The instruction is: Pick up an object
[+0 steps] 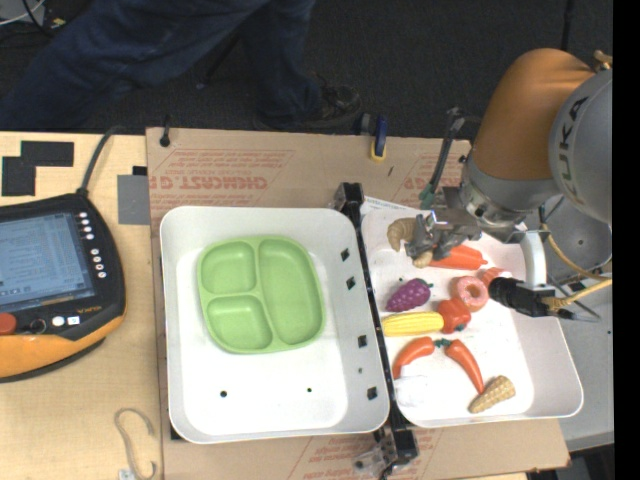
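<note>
Currently my arm reaches in from the right over the right bin. The left bin carries a green tray, well apart from my work.

My hand sits low at the right bin's far left corner, at a tan lump and the carrot. Whether its jaws are apart or together I cannot tell; nothing visibly held.

Risks, by my judgement:
- The pile is crowded: the grapes, donut, corn and peppers lie close together, so a close could catch two items or nudge one away.
- The lump lies just beside the bin wall and the divider; a finger may strike the rim.
- The carrot is smooth and tapered, likely to slip.

Open room: the right bin's near right floor, beyond the cone, is bare. Lifting straight up looks safest.
</note>
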You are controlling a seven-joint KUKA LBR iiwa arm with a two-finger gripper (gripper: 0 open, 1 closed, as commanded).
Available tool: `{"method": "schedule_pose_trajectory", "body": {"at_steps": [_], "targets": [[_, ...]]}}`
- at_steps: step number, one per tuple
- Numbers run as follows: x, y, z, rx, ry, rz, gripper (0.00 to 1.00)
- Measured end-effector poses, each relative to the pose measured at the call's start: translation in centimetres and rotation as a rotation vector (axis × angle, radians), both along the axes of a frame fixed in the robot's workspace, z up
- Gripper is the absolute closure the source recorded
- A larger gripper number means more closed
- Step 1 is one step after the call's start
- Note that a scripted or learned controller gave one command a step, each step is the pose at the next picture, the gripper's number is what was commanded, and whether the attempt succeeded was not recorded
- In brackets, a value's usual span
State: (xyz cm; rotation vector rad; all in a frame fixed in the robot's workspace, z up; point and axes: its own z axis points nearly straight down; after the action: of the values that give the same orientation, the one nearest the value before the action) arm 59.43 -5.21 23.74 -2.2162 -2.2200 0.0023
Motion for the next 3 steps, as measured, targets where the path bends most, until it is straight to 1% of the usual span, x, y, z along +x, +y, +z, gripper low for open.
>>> {"method": "schedule_pose_trajectory", "body": {"at_steps": [1, 2, 3], "targets": [[-3.7, 3.8, -1.4, 0.000, 0.003, 0.000, 1.00], [-6.6, 8.1, -2.3, 0.000, 0.002, 0.000, 1.00], [-10.5, 11.8, -0.4, 0.000, 0.001, 0.001, 1.00]]}}
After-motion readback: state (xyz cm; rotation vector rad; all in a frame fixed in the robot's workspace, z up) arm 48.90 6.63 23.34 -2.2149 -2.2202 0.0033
